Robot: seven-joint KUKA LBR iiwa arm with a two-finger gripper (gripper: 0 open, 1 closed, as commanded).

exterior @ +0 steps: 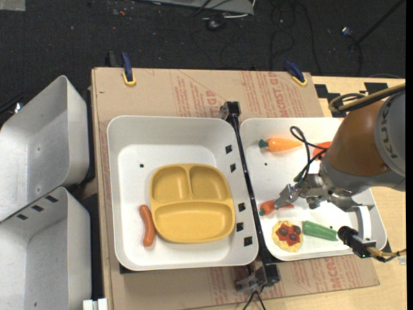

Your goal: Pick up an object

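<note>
My claw (286, 199) sits low in the right bin (274, 250), clenched on a small red piece (267, 206) at its tip. That piece lies toward the divider, its long axis in line with the fingers.

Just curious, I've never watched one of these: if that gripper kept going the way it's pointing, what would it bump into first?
Probably the small red-orange piece lying just off the gripper tip in the right bin, then the divider between bins. Height is hard to judge from above.
</note>
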